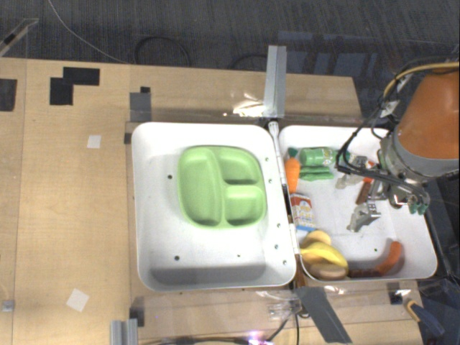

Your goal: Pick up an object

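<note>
You have two white bins side by side on the wooden bench. The left bin (154, 192) holds a green divided tray (219, 185), lying flat near its middle. The right bin (424, 257) carries the loose items, and most of them crowd its left and near edges.

Against the dividing wall you can see a carrot (292, 172) standing on end along the rim, with a green can (316, 157) lying on its side just beside it toward the far edge. Below the carrot sits a small printed packet (302, 210); its label is too small to read. In the near left corner a banana (321, 249) lies touching a tan rounded item (329, 267), possibly a potato or bread roll. Along the near wall a dark sausage-like piece with a reddish end (381, 262) curves upward at its right tip.

The arm comes in from the right, its orange band (430, 121) cut off by the frame edge, and cables hide much of the wrist. The gripper (364, 214) hangs over the bare middle of the right bin, well apart from the banana and the can. Its metal fingers (368, 208) blur into the wrist clutter, so you cannot tell how wide they stand, and nothing shows between them.
</note>
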You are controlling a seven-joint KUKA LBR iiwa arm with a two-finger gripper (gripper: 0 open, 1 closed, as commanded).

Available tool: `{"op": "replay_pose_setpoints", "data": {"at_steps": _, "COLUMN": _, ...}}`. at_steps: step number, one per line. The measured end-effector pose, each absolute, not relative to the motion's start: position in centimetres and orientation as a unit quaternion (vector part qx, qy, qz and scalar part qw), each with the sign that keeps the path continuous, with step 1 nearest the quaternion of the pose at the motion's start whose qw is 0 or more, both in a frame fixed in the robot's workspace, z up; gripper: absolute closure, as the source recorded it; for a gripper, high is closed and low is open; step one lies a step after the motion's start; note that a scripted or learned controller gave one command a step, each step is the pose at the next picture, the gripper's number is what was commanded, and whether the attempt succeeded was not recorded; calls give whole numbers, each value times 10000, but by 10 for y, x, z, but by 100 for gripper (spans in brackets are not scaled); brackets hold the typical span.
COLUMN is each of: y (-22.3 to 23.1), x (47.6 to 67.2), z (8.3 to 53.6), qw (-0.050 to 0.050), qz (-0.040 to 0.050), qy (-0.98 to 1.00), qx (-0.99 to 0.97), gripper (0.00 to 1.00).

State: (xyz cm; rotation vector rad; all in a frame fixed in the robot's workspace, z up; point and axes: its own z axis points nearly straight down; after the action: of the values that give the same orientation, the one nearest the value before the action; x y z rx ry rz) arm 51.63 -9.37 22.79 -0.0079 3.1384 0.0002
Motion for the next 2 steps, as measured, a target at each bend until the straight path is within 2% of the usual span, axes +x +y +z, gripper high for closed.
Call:
{"op": "replay_pose_setpoints", "data": {"at_steps": 1, "y": -110, "x": 501, "z": 106, "qw": 76, "qz": -22, "qy": 9833, "qx": -1819, "gripper": 0}}
{"op": "replay_pose_setpoints", "data": {"at_steps": 2, "y": -146, "x": 506, "z": 91, "qw": 93, "qz": -29, "qy": 9265, "qx": -3761, "gripper": 0}}
